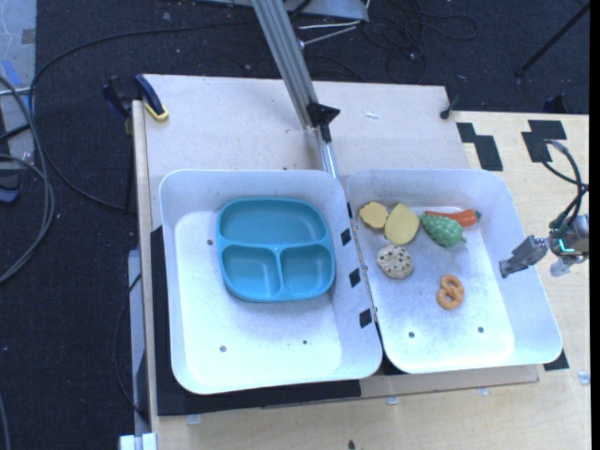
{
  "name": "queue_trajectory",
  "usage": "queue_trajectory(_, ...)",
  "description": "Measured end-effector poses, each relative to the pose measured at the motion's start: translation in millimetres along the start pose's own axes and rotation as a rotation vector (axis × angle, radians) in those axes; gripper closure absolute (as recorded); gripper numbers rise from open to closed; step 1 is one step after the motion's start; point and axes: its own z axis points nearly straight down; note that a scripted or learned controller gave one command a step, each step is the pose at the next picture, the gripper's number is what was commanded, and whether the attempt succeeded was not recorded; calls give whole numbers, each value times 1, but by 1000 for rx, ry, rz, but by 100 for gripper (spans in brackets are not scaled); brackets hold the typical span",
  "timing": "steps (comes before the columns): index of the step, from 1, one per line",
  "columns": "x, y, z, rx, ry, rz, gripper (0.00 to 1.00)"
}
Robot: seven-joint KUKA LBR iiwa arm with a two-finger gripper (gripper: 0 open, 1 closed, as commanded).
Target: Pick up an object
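Camera view: blue tray [276, 248] in left bin [187, 345]; food toys in right bin [497, 336].

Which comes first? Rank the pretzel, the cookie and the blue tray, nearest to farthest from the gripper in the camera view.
From the gripper at the right bin's right edge:
1. Pretzel, right bin, towards the front.
2. Cookie, middle of the right bin.
3. Blue tray, in the left bin.

Right bin [525, 336]: lower half bare, open from above. Food items crowd its upper half; cookie [396, 262] and pretzel [450, 292] stand apart, approachable.
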Motion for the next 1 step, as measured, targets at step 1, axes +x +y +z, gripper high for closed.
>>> queue_trajectory(1, 0, 0, -1, -2, -1, 0, 0)
